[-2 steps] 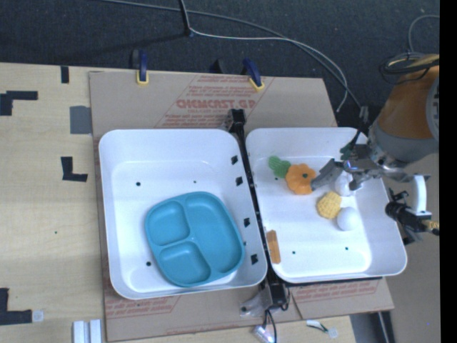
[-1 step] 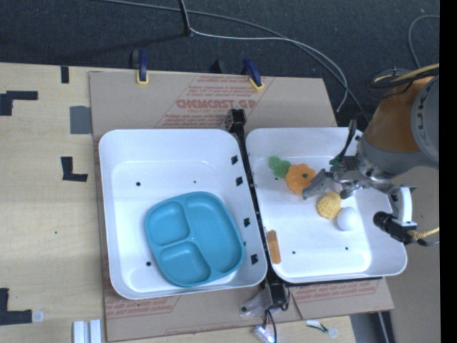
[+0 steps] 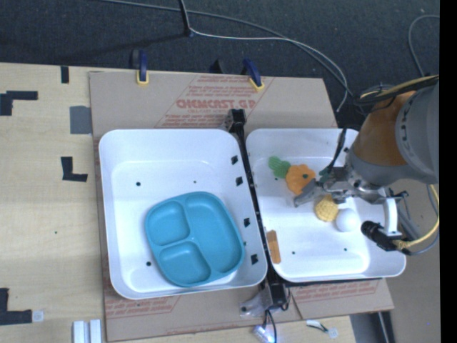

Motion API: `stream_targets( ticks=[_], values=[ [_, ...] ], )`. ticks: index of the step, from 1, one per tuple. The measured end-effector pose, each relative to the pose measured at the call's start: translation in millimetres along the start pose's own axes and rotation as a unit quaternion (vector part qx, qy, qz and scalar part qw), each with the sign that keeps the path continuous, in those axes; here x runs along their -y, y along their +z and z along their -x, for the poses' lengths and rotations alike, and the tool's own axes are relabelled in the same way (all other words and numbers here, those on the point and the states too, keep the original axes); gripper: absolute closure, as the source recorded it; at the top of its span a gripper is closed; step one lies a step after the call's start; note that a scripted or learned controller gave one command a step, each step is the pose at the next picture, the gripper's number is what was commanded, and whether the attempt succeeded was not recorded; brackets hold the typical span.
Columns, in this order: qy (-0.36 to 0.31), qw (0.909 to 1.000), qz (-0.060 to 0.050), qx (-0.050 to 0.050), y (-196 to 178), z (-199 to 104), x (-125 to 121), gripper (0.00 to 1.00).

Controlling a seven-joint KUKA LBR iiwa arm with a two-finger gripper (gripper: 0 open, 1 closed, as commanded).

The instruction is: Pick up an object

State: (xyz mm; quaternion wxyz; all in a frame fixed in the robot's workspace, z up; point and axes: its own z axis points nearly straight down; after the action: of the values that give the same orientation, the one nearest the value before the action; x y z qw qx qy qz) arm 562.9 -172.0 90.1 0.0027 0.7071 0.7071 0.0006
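In the right bin (image 3: 314, 259), an orange toy (image 3: 298, 177) with a green top (image 3: 278, 166) lies near the middle. A yellow piece (image 3: 326, 209) and a white ball (image 3: 347, 221) sit just right of it. My gripper (image 3: 314, 189) hangs low over this group, between the orange toy and the yellow piece, touching or nearly touching both. The grey arm with its orange band (image 3: 378, 138) comes in from the right. A small brown stick (image 3: 273, 246) lies against the right bin's left wall.
The left bin (image 3: 121, 163) holds a blue divided plate (image 3: 193, 238). A black divider with clips (image 3: 246, 191) runs between the bins. Cables trail over the dark floor at the back, and cardboard lies under both bins.
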Motion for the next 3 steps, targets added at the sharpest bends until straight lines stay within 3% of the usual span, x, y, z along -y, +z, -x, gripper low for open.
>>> stream_targets(
  ticks=[1, 3],
  values=[
    [0.0, 1.0, 0.002, 0.0, -12.7, -0.2, -1.4, 1.0],
    [0.0, 1.0, -0.001, -0.001, -110.4, -0.2, -12.2, 1.0]
  ],
)
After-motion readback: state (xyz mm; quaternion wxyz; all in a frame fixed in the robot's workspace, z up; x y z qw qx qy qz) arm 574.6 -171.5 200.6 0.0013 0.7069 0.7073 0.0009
